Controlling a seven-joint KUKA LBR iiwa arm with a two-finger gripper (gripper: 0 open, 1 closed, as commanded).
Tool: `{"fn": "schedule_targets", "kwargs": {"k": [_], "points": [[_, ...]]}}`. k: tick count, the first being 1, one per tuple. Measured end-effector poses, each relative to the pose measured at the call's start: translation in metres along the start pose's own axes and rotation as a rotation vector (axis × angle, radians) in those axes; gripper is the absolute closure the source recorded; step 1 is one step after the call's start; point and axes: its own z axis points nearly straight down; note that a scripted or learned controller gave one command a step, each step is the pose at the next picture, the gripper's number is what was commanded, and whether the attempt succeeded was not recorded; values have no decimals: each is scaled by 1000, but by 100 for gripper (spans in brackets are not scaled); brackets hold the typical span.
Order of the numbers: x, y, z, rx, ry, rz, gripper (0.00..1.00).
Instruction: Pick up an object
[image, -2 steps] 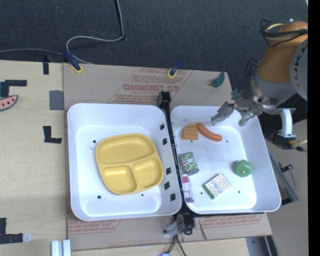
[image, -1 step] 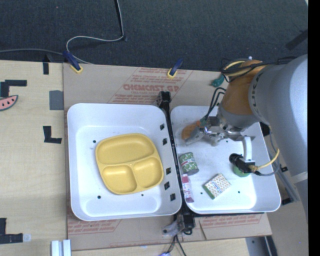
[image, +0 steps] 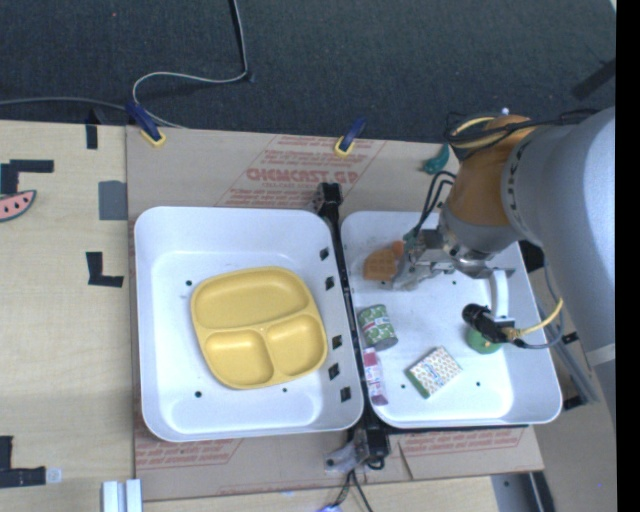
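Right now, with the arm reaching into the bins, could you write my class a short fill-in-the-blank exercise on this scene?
The yellow plate lies in the white bin on the view's ___.
That plate has ___ compartments.
The pincer is over the other bin, nearest a ___ lump.
Missing words: left; three; brown.

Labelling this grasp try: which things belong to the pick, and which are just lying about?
In play: gripper; brown lump right beside it; right bin.
Lying about: green can; patterned box; small pink item; yellow divided plate in left bin.
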Motion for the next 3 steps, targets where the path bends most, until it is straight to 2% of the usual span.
{"fn": "schedule_targets", "kwargs": {"k": [1, 2, 3], "points": [[0, 0, 0, 0, 0, 0, 0], [0, 0, -9, 1, 1, -1, 100], [0, 0, -9, 1, 1, 0, 0]]}}
